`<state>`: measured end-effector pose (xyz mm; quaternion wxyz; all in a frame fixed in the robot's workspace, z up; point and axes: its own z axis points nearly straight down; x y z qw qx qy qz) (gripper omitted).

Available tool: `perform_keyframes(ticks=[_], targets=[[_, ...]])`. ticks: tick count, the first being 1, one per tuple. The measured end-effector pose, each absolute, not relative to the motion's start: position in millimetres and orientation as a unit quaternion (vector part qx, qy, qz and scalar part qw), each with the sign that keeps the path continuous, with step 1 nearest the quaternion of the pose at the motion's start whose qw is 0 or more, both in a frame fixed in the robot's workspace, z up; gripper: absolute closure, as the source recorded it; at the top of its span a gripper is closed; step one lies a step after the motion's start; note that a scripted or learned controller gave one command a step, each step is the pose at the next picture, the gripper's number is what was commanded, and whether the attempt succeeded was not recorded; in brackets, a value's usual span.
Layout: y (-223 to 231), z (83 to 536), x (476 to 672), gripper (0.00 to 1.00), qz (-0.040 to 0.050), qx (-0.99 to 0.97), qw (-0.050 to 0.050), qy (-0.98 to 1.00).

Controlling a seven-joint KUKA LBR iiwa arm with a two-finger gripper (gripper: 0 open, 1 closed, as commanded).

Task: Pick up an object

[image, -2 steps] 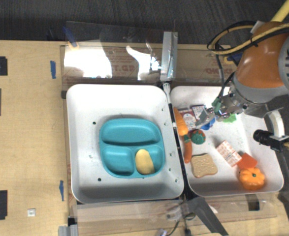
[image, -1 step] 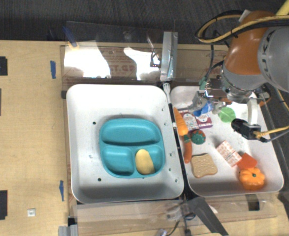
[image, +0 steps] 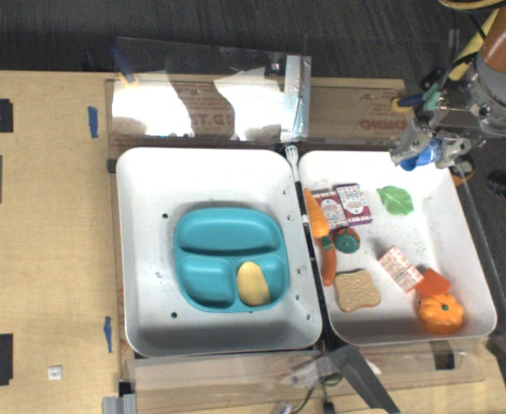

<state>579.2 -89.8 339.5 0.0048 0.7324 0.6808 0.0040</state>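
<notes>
In the left bin (image: 140,231), a teal divided tray (image: 227,253) fills the middle, with a yellow piece (image: 253,283) in its near right compartment; bare white floor rings it, widest along the far side. The right bin (image: 472,257) is crowded along its left wall by an orange carrot (image: 323,240), two small cartons (image: 342,203), a dark green ball (image: 347,241) and a bread slice (image: 357,291). A green leaf (image: 396,199) lies far, a wrapped packet (image: 400,267) and an orange pumpkin (image: 441,311) near right. Open floor lies between leaf and packet and along the far edge.
</notes>
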Motion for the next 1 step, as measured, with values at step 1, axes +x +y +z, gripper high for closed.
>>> perform_keyframes(ticks=[1], targets=[[-84.0,225.2,521.4,1.0,-0.0009,0.621,-0.002,0.784]])
